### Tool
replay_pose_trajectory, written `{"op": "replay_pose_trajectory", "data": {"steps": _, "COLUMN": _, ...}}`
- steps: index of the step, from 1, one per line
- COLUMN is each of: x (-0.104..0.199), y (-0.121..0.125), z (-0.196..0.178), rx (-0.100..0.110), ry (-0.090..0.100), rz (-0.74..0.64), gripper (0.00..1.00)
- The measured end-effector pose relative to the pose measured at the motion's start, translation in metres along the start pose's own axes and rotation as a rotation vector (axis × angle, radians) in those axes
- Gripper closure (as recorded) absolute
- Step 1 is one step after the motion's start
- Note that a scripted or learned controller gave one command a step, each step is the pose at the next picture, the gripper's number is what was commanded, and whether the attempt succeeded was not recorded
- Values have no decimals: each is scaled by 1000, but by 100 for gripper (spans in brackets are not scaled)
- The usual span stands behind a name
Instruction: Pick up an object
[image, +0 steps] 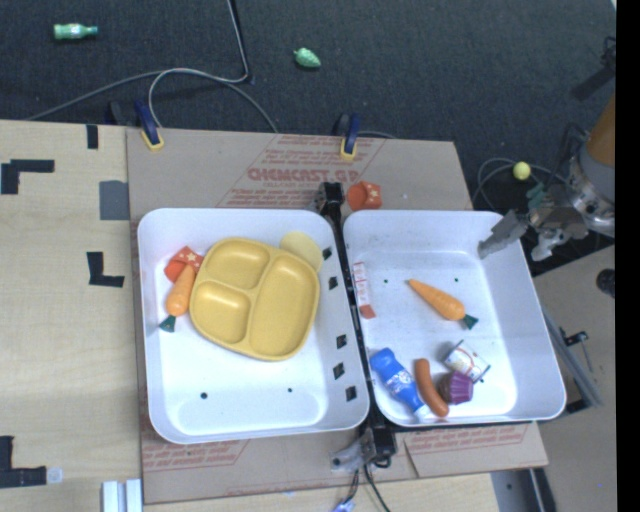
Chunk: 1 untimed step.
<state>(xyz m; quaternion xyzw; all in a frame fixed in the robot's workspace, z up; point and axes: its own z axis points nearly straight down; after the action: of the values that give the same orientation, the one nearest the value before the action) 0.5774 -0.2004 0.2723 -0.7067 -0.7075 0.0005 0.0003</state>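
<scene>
— Stock check. Right bin (520, 330) first?

— One orange carrot (437, 299) with a green tip, lying alone near the middle. Along the near edge, a cluster: a blue packet (394, 379) with white print, a small sausage (430, 388) touching it, a purple piece (458, 388), and a little white-and-silver item (466, 361) just behind that.

— Left bin (160, 330)?

— One yellow divided plate (254, 298), three compartments, nothing in them. A second carrot (180, 292) and a red piece (181, 263) tucked against its left side; a pale yellow round thing (301, 245) showing behind it.

— And the arm?

— The gripper (520, 228) sits at the far right corner of the right bin, above the rim, well apart from every object. Whether it is spread or pressed together, I cannot tell; it is small and blurred. Nothing is seen in it.

— So which step?

— By my reckoning the approach, with no pick made yet. The lone carrot looks the easiest target: it is clear of neighbours. The next move calls for travelling inward over it, turning to straddle its narrow width, then coming straight down.

— Any writing?

— The cardboard (400, 160) under the bins reads "CHEMCAST" in red, with smaller print I cannot read. The packet's label is too small to read. A red-and-white tag (362, 292) on the divider is likewise unreadable.
</scene>
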Motion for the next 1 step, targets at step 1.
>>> {"op": "replay_pose_trajectory", "data": {"steps": 1, "x": 18, "y": 7, "z": 100, "rx": 4, "ry": 2, "rz": 0, "gripper": 0}}
